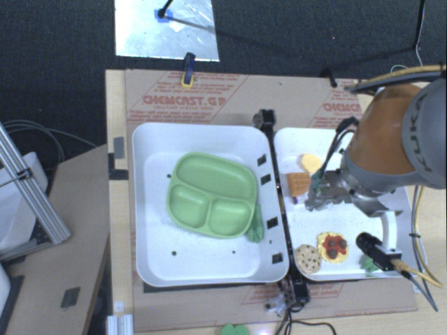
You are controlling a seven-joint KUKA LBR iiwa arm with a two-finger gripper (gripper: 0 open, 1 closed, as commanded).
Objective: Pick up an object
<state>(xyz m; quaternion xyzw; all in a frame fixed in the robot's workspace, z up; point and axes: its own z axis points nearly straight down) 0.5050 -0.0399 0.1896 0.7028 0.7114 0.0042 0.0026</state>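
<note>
Here, my arm fills the right of the frame, over the right bin. The left bin holds a green divided plate. My gripper hangs mid-right; I cannot tell its state. Beside it lie a cracker and yellow piece; lower, a pizza and cookie.
</note>
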